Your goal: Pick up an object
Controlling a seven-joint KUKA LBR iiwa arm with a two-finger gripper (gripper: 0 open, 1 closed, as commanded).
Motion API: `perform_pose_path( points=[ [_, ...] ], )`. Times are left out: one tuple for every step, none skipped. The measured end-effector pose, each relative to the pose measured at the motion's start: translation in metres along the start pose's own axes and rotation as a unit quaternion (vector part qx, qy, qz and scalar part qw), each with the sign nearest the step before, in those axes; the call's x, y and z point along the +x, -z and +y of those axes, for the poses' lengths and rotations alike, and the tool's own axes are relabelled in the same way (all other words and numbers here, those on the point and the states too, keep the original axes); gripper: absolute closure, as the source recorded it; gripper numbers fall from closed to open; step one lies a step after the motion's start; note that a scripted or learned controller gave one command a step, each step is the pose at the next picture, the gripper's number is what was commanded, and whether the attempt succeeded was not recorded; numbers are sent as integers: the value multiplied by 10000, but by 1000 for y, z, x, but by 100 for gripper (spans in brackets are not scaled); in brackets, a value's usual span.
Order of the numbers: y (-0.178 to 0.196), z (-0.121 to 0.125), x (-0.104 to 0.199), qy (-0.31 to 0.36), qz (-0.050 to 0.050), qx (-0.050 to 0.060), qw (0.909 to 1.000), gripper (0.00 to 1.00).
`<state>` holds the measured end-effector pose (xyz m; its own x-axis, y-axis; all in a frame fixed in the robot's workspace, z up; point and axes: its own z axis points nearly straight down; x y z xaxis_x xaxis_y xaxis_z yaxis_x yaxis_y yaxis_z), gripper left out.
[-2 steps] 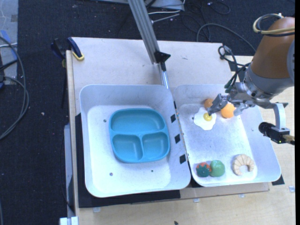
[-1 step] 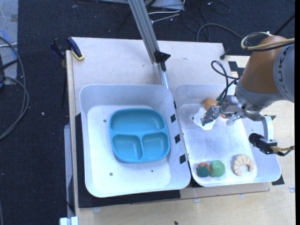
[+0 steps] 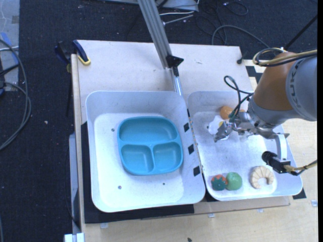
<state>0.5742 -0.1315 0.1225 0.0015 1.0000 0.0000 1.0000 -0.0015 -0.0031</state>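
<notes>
My gripper [image 3: 221, 134] hangs low over the upper left part of the right bin [image 3: 242, 158]. An orange object [image 3: 225, 110] lies just behind it, partly hidden by the wrist and cable. A small white object [image 3: 216, 124] sits right beside the gripper's tip; I cannot tell whether they touch. Near the bin's front edge lie a green ball [image 3: 233, 180], a small red and teal object [image 3: 218, 182] touching it, and a beige croissant-shaped piece [image 3: 262, 177].
The left bin [image 3: 101, 150] holds a blue divided tray [image 3: 150, 145]. A slanted metal pole [image 3: 157, 29] comes down to the gap between the bins. The arm's grey body and orange band [image 3: 275, 87] overhang the right bin's far right side.
</notes>
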Motion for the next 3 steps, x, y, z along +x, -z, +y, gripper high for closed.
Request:
perform_pose_path(
  points=[
    [-30, 1, 0, 6, -6, -26, 10000, 0],
    [-17, 2, -1, -4, -23, -54, 10000, 100],
    [45, 2, 3, 20, -5, -41, 10000, 100]
  ],
)
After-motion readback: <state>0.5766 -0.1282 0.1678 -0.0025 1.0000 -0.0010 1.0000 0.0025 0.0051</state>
